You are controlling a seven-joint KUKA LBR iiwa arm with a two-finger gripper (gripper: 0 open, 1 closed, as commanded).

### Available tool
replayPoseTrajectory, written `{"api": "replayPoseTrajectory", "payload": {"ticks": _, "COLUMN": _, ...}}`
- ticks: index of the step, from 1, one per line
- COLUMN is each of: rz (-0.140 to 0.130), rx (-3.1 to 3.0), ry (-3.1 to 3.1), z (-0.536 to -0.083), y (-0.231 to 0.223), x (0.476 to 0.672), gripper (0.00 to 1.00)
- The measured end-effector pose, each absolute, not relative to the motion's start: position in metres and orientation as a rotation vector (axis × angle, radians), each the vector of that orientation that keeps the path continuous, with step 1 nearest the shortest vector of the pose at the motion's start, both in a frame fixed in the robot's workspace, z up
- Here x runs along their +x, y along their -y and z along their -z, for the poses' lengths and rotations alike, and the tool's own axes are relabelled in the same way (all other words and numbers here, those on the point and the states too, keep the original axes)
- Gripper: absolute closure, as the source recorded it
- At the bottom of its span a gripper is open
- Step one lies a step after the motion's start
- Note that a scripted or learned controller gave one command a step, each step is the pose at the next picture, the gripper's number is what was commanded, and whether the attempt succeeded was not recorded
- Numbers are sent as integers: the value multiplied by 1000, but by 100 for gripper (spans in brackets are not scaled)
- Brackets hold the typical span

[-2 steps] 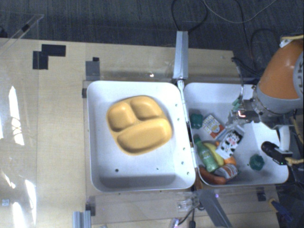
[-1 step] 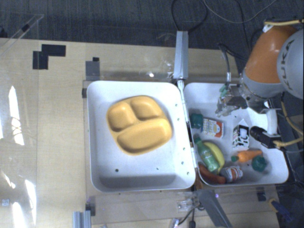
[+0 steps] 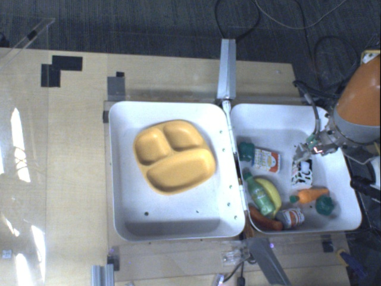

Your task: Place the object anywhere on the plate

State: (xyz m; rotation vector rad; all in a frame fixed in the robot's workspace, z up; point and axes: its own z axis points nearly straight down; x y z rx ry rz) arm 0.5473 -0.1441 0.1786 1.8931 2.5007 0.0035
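Camera view | my two-finger gripper (image 3: 311,146) hangs over the right white bin (image 3: 280,124) by its right edge, whether spread or pressed together I cannot tell | black-and-white patterned carton (image 3: 302,171) lies beneath it | yellow three-compartment plastic plate (image 3: 174,155) sits mid left white bin (image 3: 125,177).

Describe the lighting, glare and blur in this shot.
Camera view: even overhead light with soft shadows inside the left bin; bright streaky glare on the clear sheet at far left; the yellow plate is smooth and slightly soft-edged; the small items in the right bin blur together; the gripper is too blurred to read.
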Motion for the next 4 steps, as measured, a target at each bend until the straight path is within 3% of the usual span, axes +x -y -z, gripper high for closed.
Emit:
{"api": "replayPoseTrajectory", "payload": {"ticks": 1, "rz": -3, "rx": 1754, "ry": -2600, "z": -162, "y": 191, "x": 505, "gripper": 100}}
{"api": "replayPoseTrajectory", "payload": {"ticks": 2, "rz": -3, "rx": 1475, "ry": -2769, "z": -126, "y": 206, "x": 489, "gripper": 100}}
{"api": "replayPoseTrajectory", "payload": {"ticks": 4, "rz": -3, "rx": 1419, "ry": -2796, "z": -134, "y": 184, "x": 489, "gripper": 100}}
